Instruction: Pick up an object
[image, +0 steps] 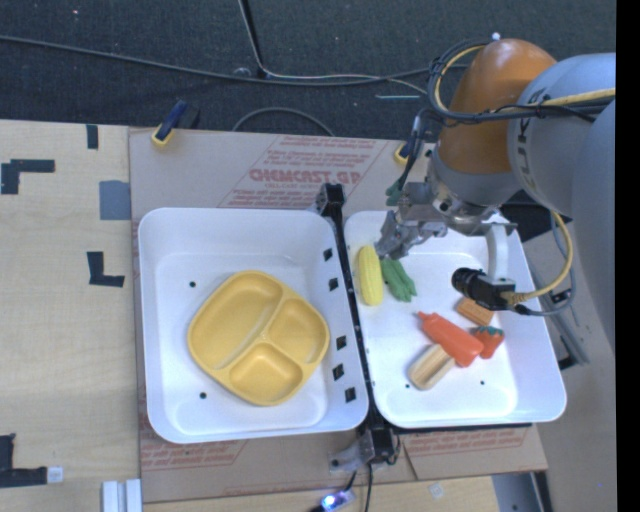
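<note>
My gripper (392, 243) hangs low over the back left corner of the right bin (530, 400), just above a toy corn cob with yellow kernels (369, 275) and green husk (399, 279). The fingertips point down at the top end of the corn. Further forward in the same bin lie a red-orange carrot-like toy (453, 339) and a tan piece (430, 368) beside it. A small orange piece (476, 311) rests near the bin's right side. The left bin (165, 300) holds a yellow divided plate (259, 336).
A black divider with clips (345, 300) runs between the two bins. The arm's grey body and orange band (500, 100) fill the upper right above the right bin. A black cable part (480, 288) hangs over that bin's right side. Cardboard lies under both bins.
</note>
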